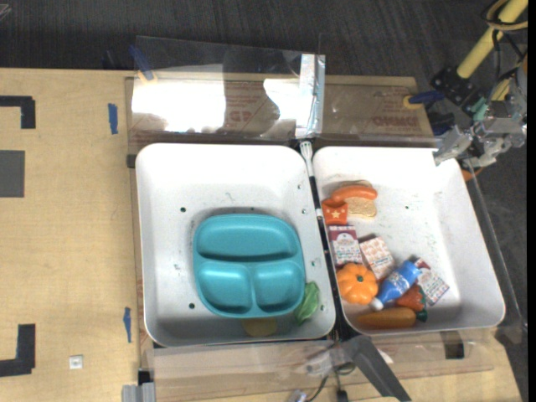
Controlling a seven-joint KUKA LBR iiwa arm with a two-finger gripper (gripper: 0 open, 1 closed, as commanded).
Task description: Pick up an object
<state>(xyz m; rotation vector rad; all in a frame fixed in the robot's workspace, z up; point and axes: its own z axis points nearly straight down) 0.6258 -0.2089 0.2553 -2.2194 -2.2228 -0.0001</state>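
Note:
The right bin [452,224] holds a cluster of toy foods along its left and front sides. Among them are a hot dog [353,198], a red box with a star [336,213], two small cartons [345,245], an orange pumpkin [357,283], a blue bottle [399,281] and an orange sausage [387,317]. My gripper [459,149] hangs over the bin's far right corner, well apart from the toys, and nothing is visibly held in it.
In the left bin [163,191] lies a teal divided tray [248,262] with a green item [308,301] at its front right corner. A clear plastic sheet [226,99] stands behind the bins. Yellow cabling [494,32] runs along the arm at the top right.

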